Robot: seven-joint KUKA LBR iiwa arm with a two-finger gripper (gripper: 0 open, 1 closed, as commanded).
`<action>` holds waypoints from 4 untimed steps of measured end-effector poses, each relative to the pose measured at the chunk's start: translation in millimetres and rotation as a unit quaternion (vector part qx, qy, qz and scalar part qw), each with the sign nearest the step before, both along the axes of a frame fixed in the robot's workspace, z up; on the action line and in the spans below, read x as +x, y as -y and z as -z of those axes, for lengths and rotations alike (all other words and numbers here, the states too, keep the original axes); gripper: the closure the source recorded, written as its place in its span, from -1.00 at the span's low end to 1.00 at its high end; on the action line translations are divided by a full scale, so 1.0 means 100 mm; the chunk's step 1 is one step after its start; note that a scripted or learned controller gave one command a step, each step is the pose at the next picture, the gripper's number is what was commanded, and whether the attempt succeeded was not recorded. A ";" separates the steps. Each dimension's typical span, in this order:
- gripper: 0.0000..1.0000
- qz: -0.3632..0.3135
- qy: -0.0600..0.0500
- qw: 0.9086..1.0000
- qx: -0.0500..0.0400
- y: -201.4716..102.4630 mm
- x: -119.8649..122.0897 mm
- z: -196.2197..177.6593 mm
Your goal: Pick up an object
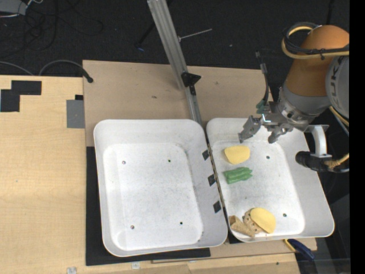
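Yellow piece lies in right bin, far-left part, green piece just nearer. Gripper hangs above bin's far edge, fingers spread, grasping nothing. Yellow disc and tan bits, perhaps crackers, at near-left corner. Left bin alongside.

My arm: grey body w/ big rounded orange band above the wrist, black cable looped over the top. Wrist section is grey metal. Gripper has two dark grey fingers w/ a small teal spot nr the base. White bracket hangs off its side.
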State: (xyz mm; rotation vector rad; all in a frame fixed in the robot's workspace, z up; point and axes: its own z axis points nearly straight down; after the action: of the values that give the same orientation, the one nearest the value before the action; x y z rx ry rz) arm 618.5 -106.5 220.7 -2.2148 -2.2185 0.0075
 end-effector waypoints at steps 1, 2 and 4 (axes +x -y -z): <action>-1.00 0.000 0.003 1.000 0.000 0.00 0.01 -0.03; -1.00 0.001 0.000 1.000 0.000 0.06 -0.03 0.43; -1.00 0.002 0.004 1.000 -0.001 -0.03 -0.06 1.29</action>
State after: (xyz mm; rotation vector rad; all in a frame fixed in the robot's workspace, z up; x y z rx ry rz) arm 612.9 -103.7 91.7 -2.2233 -2.2185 0.0010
